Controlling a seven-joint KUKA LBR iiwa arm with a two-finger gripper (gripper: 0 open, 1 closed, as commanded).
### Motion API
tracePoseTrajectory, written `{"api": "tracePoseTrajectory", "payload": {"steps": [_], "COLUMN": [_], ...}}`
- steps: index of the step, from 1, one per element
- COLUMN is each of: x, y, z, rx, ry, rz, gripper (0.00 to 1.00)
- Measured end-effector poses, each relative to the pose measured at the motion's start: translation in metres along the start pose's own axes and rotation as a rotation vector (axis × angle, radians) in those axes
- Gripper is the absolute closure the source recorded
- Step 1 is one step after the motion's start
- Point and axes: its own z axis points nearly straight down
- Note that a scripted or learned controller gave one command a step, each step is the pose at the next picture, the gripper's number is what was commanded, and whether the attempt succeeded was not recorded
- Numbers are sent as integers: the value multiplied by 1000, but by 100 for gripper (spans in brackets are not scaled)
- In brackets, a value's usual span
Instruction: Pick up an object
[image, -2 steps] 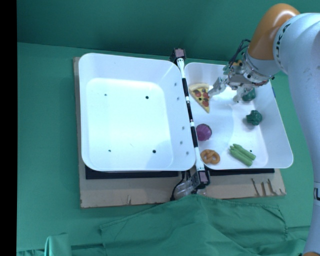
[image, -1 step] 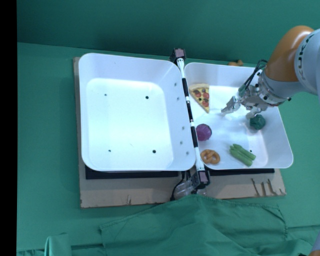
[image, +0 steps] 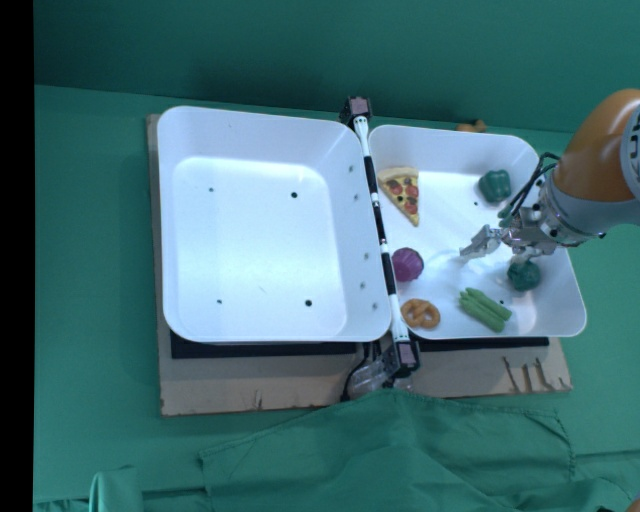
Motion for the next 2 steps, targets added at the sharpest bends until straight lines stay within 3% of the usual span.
{"api": "tracePoseTrajectory", "payload": {"steps": [1,2], "x": [-1,45], "y": [-64,0], "z": [-1,1], "rx": [-3,1], "ry": [-3,-2], "rz": [1,-6], "gripper": [0,0]}}
